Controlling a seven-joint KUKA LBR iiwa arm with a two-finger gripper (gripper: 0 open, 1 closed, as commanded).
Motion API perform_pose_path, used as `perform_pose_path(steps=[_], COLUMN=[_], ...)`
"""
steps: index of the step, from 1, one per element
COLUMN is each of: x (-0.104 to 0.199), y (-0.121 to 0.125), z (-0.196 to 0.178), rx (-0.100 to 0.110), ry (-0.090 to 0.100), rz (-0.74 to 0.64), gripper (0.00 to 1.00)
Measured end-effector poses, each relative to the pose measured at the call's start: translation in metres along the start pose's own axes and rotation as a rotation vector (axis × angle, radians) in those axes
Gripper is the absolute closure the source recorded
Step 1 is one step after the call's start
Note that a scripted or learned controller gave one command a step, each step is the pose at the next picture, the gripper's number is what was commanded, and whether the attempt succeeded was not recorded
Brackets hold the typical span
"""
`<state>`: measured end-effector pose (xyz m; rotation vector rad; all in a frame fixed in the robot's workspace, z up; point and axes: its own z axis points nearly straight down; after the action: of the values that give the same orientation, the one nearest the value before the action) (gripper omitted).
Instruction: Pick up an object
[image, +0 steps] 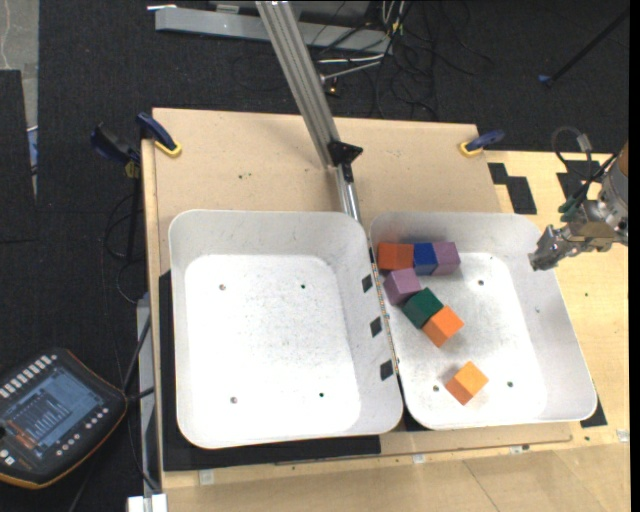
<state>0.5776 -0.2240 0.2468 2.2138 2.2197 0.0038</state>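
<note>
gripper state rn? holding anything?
Gripper: jaws cannot be told, too small and blurred. Nothing visible between them. It sits over the right bin's right rim, apart from the blocks.

Gripper (546, 251) at right, low, perhaps tilted leftward; arm mostly cropped

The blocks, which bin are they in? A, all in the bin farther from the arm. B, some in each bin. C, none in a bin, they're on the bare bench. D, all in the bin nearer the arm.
D: every block, from the cluster around the green block to the lone orange block, lies inside the right bin, the one nearest the gripper.
</note>
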Motion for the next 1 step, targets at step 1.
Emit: perform_pose_path(steps=[1], x=[0.0594], y=[-0.0116], z=[-0.0024], rx=[0.006], ry=[0.004], rz=[-0.005], gripper=[1.00])
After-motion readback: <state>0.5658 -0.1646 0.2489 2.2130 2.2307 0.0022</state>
